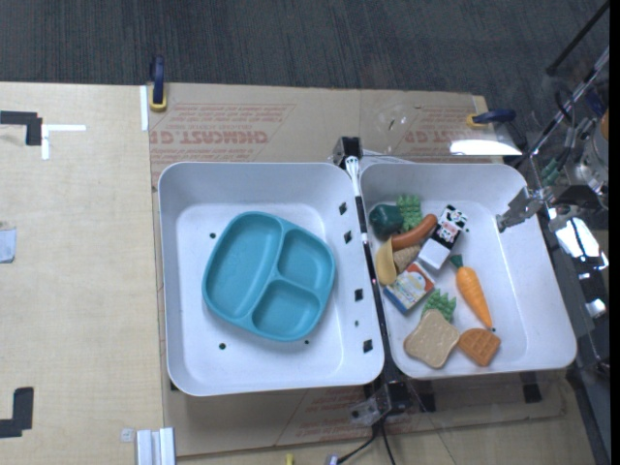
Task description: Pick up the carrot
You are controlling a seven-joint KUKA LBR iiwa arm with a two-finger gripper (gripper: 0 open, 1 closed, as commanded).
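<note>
1. The bench (pixel 68 289) is pale wood, with a sheet of brown cardboard (pixel 291 124) under the two bins, clipped at its far edge by a blue clamp (pixel 157 76) on the left and another blue clamp (pixel 489 117) on the right.
2. The left bin (pixel 184 356) holds one thing, a teal divided plate (pixel 268 275) with three compartments, lying flat near the bin's middle.
3. The right bin (pixel 528 298) holds the toy food, crowded toward its left and near sides.
4. The arm reaches in at the right edge of the view; its jaws (pixel 518 211) sit over the far right corner of the right bin (whether they are parted or closed cannot be told here), and nothing shows between them.
5. The carrot (pixel 473 294) lies on the bin floor, orange with its green top toward the far side, pointing down toward the near right. It is apart from the jaws, nearer the viewer and a little left of them.
6. Just beside the carrot's tip lies an orange-brown cookie-like piece (pixel 479 346), next to a slice of bread (pixel 432 338).
7. Left of the carrot: a small printed carton (pixel 411 288), a banana (pixel 386 263), a sausage (pixel 417 231), a dark green vegetable (pixel 386 219) and a black-and-white box (pixel 448 227).
</note>
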